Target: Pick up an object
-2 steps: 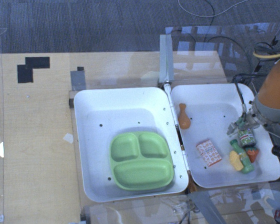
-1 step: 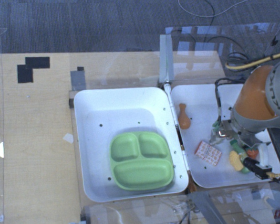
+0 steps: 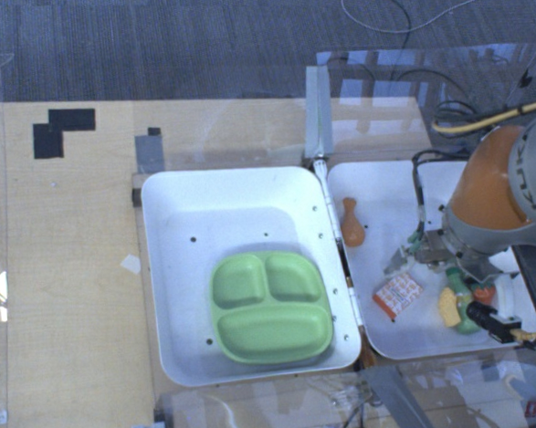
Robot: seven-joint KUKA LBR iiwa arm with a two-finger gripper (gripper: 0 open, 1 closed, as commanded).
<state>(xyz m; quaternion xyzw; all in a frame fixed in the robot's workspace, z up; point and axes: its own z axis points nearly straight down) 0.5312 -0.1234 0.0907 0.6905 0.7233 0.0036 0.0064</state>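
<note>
Risk first, camera view: gripper hangs low in the right bin, w/ a red-and-white packet just beside it at 7 o'clock, so a descent straight down prob lands on bare bin floor or clips the packet's top corner and skids it away. Can't tell whether the tool is spread or closed, too small and dark at the tip, so a grab timed wrong is another way to miss. Clutter is a 2nd hazard: yellow piece and green piece sit near the packet at 3 o'clock, partly under the wrist, and could get dragged or pinched along w/ it. Packet lies flat, looks thin, so the tips may slide over it. Its long axis runs approx 8 o'clock to 2 o'clock, upper end toward the tool. Orange pin-shaped toy lies by the bin's left wall, long axis approx 12 to 6, narrow end at 12. Left bin has a green divided plate, well apart from the arm.
</note>
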